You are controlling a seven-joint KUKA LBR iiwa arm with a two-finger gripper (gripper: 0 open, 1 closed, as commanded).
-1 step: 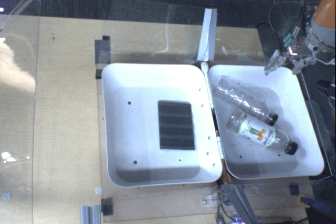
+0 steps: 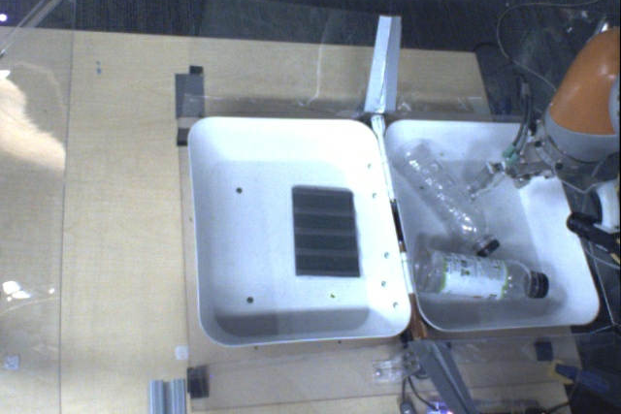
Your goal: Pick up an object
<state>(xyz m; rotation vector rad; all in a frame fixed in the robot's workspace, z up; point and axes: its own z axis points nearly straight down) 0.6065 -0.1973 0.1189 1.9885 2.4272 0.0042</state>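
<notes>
1. Bench: wooden top, carries two white bins side by side, w/ a clear shield on its left part.
2. Left bin: holds one dark ribbed pad, lying flat near bin centre. Low profile; risk: hard to get a grip on a flat item.
3. Right bin: holds two bottles. Walls are shallow; risk: a nudged bottle rolls to a wall or corner, out of easy reach.
4. Arm: enters over right bin's far right corner, orange band visible.
5. Labelled bottle: on its side along the near edge, dark cap toward the right. Round body; risk: rolls away if contact is off-centre.
6. Clear bottle: lies diagonally from the far left part of the bin toward centre, dark cap end near the labelled bottle. Thin plastic may crush or slip; proximity means one pick may disturb the other.
7. Gripper: above far right area of right bin, just beside the clear bottle. Opening cannot be judged; nothing seen in its hold.
</notes>
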